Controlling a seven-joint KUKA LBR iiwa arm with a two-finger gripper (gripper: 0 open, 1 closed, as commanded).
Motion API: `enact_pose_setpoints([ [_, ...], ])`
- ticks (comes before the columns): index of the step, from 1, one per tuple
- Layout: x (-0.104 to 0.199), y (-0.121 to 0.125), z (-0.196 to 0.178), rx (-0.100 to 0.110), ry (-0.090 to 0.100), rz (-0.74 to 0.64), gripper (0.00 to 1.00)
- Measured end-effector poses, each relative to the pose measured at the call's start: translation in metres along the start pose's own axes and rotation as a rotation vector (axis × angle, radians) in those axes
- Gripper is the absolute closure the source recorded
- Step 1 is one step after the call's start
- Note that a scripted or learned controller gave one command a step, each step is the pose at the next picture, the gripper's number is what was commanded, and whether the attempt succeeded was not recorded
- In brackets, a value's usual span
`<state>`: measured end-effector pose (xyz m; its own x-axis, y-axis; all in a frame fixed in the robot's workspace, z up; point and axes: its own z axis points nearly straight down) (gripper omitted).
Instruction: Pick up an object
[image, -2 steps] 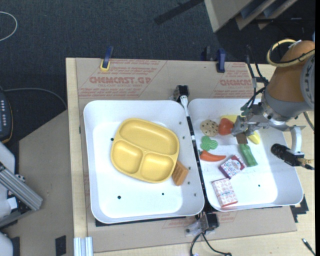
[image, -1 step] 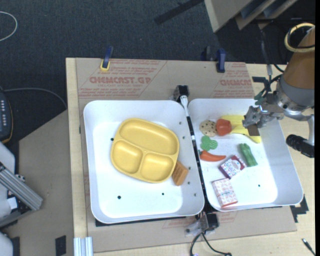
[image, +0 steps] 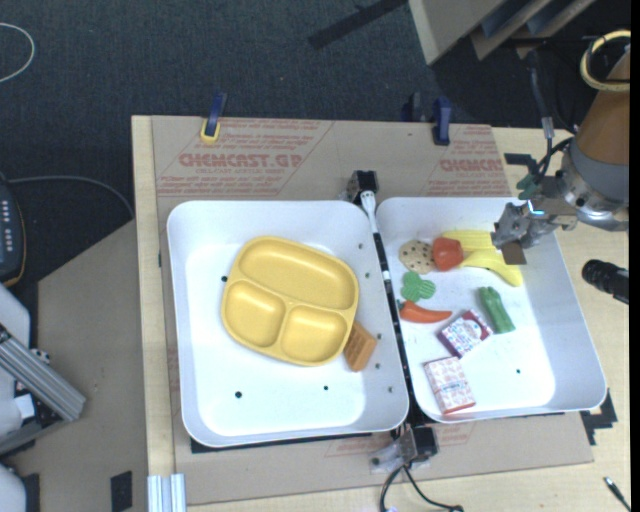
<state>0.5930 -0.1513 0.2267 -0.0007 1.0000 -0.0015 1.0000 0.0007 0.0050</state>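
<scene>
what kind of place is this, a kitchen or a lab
Most likely a robot lab, not a kitchen: a robot arm reaches over two white bins of toy food, clamped to a board with cables around.

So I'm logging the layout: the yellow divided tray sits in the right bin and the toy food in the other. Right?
Not quite. The camera view shows the yellow tray in the left bin; the toy food, such as the banana, lies in the right bin.

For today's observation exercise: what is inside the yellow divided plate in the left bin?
The three compartments of the yellow plate hold nothing visible. A brown piece like a bread slice leans against its outer right edge. The bin floor beneath the plate is covered, so unseen.
</scene>
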Motion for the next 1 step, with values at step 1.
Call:
enact_pose_setpoints([
  [1, 0.0479, -0.0194, -0.0012, 0.007, 0.004, -0.004, 1.0],
])
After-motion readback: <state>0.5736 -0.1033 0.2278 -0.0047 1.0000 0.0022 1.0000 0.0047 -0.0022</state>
